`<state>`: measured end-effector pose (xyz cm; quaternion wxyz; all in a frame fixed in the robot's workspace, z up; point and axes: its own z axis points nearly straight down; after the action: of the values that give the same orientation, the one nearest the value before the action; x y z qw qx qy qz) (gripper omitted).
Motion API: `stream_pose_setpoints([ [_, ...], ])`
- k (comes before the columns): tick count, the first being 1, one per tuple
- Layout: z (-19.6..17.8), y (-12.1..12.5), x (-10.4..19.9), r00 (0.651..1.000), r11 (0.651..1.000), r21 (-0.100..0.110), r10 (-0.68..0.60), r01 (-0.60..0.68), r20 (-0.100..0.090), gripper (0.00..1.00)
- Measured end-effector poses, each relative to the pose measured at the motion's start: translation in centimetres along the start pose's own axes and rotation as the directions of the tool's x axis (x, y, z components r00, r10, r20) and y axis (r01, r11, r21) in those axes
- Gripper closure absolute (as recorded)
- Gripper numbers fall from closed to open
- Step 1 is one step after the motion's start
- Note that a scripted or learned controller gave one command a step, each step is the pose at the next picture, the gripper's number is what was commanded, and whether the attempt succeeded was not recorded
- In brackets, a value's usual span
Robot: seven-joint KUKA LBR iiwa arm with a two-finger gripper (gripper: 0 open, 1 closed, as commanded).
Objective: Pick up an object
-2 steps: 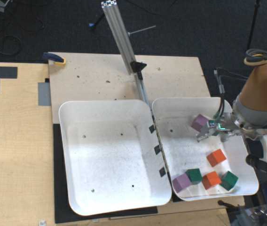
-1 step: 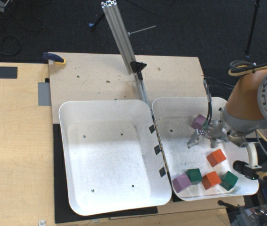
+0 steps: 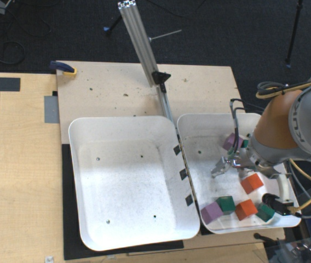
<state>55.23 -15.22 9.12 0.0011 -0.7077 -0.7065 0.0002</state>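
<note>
Bench (image 3: 199, 86) carries 2 shallow white bins side by side: left bin (image 3: 90, 133), right bin (image 3: 199, 122), meeting along a shared edge with 3 small black clips on it. A grooved aluminium rail (image 3: 139, 37) slants from the top of the view down to where the bins meet. Arm (image 3: 284, 127) comes in from the right, orange band above the wrist, reaching low over the right bin; the gripper (image 3: 221, 167) sits near that bin's middle, metal fingers aimed left. Can't tell if the pincer is spread or clenched, and nothing is visibly between its tips. All the blocks are in the right bin, count 6 visible: 2 orange, 2 green, 2 purple. Orange block (image 3: 252, 183) is just below the wrist, tilted on a corner. Front row along the near wall, left to right: purple block (image 3: 211, 212), green block (image 3: 226, 204), second orange block (image 3: 246, 209), second green block (image 3: 265, 212). Second purple block (image 3: 230, 141) is up behind the gripper, partly hidden. They are roughly cubes, so no clear long axis. No readable writing or labels anywhere.
</note>
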Motion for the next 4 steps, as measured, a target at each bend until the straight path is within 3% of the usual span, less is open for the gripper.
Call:
stream_pose_setpoints([
  [1, -1.1, 0.0, -0.1, 1.000, 1.000, 0.001, 0.007, -0.007, -0.001, 1.00],
  [4, -15.7, -0.5, 1.0, 1.000, 1.000, -0.005, -0.004, 0.004, 0.002, 1.00],
])
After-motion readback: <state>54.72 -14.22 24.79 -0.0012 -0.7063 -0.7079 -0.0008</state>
